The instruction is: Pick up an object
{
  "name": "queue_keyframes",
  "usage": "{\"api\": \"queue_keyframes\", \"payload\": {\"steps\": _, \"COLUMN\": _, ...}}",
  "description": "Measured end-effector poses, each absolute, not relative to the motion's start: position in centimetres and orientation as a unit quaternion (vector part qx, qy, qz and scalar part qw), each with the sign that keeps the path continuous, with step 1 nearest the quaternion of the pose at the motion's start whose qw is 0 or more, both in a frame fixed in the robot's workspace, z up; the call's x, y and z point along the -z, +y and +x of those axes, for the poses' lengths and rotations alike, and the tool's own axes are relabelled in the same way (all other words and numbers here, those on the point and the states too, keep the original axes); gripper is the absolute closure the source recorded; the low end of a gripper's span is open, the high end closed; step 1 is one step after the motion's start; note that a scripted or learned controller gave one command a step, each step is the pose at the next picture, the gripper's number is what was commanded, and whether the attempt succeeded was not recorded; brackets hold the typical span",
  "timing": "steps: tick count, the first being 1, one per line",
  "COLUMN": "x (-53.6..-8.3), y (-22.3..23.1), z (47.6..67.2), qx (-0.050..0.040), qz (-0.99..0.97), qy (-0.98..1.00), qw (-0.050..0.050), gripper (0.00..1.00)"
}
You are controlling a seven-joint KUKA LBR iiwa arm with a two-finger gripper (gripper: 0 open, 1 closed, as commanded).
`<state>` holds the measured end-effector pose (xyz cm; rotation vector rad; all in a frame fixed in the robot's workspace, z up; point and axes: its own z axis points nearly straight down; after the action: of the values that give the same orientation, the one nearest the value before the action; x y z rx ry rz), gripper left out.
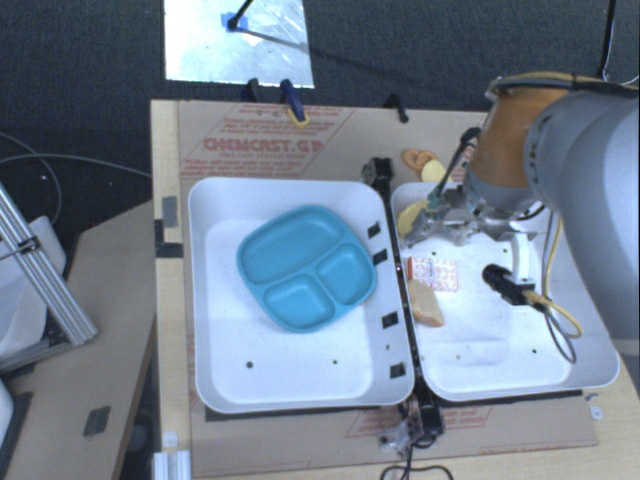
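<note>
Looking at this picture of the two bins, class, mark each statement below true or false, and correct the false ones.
1. The blue plate lies in the left bin. True.
2. The plate has three compartments. True.
3. The arm reaches over the left bin. False: it reaches over the right bin.
4. The red-and-white packet lies on the plate. False: it lies on the floor of the right bin.
5. The gripper is near the right bin's far left corner. True.
6. The plate is red. False: it is blue.
</note>
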<state>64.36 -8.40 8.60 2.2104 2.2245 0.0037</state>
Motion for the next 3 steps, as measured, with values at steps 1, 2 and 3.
{"api": "queue_keyframes", "payload": {"steps": 1, "x": -18.7, "y": -2.3, "z": 59.0, "qx": 0.0000, "qz": 0.705, "qy": 0.710, "qw": -0.001, "gripper": 0.00}}
{"api": "queue_keyframes", "payload": {"steps": 2, "x": -19.5, "y": -2.6, "z": 59.3, "qx": -0.0019, "qz": 0.706, "qy": 0.708, "qw": 0.001, "gripper": 1.00}}
{"api": "queue_keyframes", "payload": {"steps": 3, "x": -18.4, "y": 5.6, "z": 59.1, "qx": -0.0009, "qz": 0.704, "qy": 0.710, "qw": 0.000, "gripper": 1.00}}
